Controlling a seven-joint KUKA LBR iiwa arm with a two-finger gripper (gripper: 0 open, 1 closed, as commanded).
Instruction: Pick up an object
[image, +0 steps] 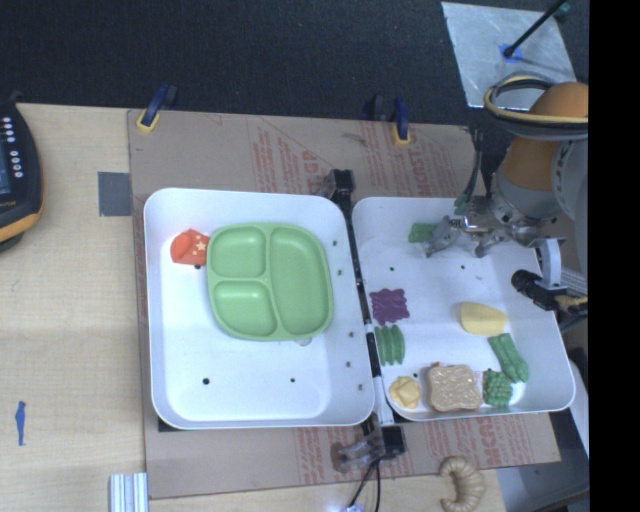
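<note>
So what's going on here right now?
The arm's gripper is down at the back of the right bin, beside a small green piece; nothing is visibly held. Purple grapes, a yellow piece, toast and green veg lie nearer the front. The left bin holds a green tray and a red piece.

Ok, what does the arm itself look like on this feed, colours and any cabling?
The arm is grey with a rounded orange band above the wrist, ringed by a yellow-and-black rim. Below sits a grey metal gripper with thin, dark-tipped fingers. A black cable or fitting hangs beside the wrist.
</note>
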